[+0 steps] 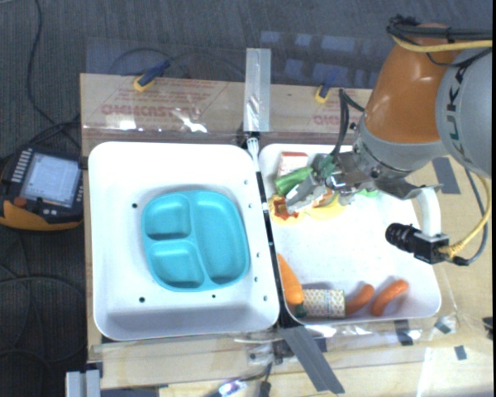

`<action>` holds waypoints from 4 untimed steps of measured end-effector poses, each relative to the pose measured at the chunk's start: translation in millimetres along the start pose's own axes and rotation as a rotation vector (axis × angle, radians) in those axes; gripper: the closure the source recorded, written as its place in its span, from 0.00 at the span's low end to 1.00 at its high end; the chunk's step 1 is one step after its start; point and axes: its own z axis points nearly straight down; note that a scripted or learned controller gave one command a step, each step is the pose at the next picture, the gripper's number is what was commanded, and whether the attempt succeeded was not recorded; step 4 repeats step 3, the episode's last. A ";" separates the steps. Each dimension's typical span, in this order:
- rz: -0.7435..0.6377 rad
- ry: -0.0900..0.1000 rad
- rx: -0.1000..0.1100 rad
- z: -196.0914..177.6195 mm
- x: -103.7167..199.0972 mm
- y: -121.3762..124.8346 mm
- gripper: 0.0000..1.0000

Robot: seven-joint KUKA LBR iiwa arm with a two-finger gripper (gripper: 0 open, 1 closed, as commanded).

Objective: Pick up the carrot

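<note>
At upper centre of the right bin (426, 304), the gripper (310, 190) is seen among toys; its state cannot be told. Carrot (290, 285) is seen at lower left wall.

Your gripper (329, 184) hangs over the far part of the bench (149, 98), which is covered there with brown cardboard. Directly below the gripper, the right bin (355, 242) rests on the bench. The left bin (116, 222) rests to the gripper's left, touching the right bin along one edge.
</note>
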 end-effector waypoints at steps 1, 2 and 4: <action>-0.235 0.003 0.001 80.9 -54.7 -56.3 0.00; -0.297 -0.002 -0.007 183.7 -74.5 -57.3 0.00; -0.248 0.003 -0.012 190.0 -116.2 -61.8 0.00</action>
